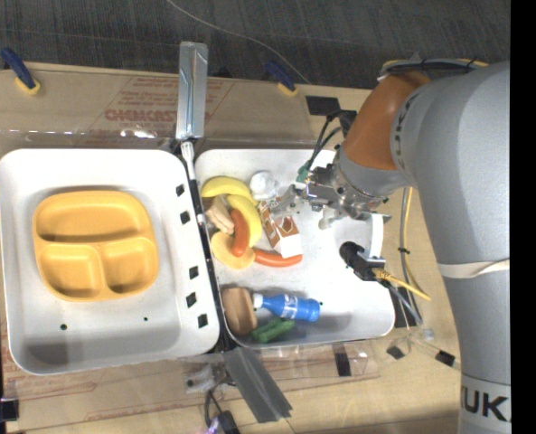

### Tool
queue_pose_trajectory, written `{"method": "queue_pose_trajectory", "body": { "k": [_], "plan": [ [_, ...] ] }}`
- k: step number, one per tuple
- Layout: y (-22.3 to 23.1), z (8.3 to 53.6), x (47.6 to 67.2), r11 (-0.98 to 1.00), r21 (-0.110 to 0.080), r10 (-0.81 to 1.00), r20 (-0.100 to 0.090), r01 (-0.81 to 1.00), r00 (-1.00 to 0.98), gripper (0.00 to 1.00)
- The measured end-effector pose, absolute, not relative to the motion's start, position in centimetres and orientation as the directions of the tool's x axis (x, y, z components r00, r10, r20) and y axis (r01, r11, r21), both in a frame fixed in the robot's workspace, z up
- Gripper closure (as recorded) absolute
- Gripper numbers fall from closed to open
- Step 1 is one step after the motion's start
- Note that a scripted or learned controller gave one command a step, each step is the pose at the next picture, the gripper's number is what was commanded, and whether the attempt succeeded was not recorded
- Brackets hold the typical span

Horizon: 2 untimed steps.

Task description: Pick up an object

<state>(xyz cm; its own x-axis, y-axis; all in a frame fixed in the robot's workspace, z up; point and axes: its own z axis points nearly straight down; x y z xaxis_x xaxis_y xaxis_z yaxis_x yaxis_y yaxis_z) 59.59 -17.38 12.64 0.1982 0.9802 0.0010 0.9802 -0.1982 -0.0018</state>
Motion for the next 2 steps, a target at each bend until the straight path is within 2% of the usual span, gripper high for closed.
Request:
{"method": "queue_pose_trajectory", "body": {
  "k": [1, 2],
  "plan": [
    [-15.5, 12.3, 61.8, -0.024, -0.002, 1.000, 0.001, 1.000, 0.024, 0.00],
    [-14.1, 8.8, 65.4, 0.102, -0.004, 0.995, 0.001, 0.995, -0.102, 0.00]
  ]
}}
